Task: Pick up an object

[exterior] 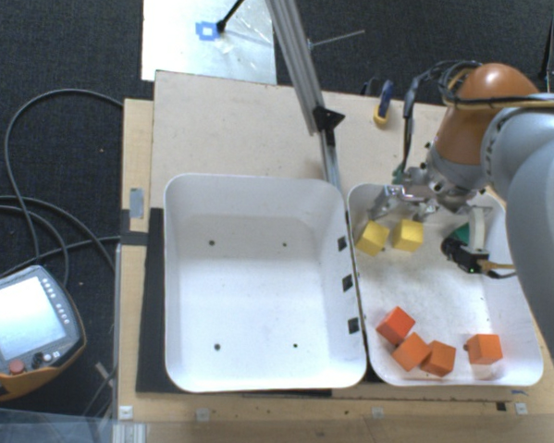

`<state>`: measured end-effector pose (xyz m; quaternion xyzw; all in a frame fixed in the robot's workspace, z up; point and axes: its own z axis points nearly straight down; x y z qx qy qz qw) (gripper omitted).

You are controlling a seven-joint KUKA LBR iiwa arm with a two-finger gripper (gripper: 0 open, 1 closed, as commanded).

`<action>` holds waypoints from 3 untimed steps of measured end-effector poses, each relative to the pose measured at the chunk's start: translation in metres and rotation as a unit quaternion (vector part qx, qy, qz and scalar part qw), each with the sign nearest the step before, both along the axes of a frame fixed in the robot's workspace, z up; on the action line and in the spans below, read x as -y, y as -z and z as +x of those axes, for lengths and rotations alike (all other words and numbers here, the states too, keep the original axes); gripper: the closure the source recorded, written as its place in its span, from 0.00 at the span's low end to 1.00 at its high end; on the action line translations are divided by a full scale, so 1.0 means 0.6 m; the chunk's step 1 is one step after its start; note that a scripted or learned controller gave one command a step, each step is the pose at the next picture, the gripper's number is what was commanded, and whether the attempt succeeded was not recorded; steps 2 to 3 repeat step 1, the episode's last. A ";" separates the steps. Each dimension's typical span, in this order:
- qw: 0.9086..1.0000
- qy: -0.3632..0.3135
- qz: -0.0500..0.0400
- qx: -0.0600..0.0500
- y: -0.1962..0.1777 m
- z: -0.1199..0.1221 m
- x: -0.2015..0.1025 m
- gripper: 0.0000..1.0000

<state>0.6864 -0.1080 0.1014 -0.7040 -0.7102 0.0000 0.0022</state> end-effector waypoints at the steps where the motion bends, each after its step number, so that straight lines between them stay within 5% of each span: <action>1: 1.000 0.000 -0.002 0.004 -0.027 0.004 0.006 1.00; 3: 1.000 0.000 -0.002 0.004 -0.027 0.004 0.006 1.00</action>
